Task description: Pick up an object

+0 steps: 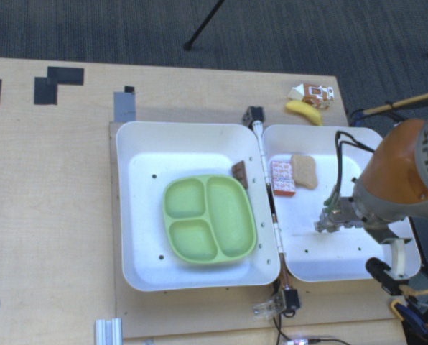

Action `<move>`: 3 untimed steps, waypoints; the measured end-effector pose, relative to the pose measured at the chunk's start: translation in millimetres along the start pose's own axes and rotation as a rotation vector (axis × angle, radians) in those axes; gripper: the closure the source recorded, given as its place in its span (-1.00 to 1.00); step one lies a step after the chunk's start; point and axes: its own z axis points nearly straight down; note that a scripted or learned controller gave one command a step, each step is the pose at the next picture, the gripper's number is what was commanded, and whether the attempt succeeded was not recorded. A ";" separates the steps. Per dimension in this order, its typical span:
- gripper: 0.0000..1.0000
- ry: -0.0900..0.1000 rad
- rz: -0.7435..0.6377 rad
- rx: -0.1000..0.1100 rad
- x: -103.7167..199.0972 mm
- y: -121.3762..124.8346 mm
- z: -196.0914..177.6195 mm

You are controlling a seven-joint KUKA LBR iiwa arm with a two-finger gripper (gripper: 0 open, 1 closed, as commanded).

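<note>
In right bin (307,261), pincer (329,223) half-hidden.

Right bin (300,261): end effector (330,220) low over its floor, arm entering from the right. Red-and-white packet (282,177) and tan slab (304,171) lie side by side near the bin's far-left corner. Left of this bin, second bin (138,192) holds green divided tray (209,219). Banana (303,111) on tabletop (49,207) beyond right bin.

A pale wooden bench (49,192) (black tape patches (56,83) at its left) stands on dark grey carpet (128,13).
</note>
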 end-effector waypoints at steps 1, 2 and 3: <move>-1.00 0.000 0.000 0.000 0.0 -0.1 0.1; 1.00 0.001 -0.002 -0.003 0.6 1.6 -10.5; -1.00 0.001 -0.003 -0.003 0.6 1.6 -10.4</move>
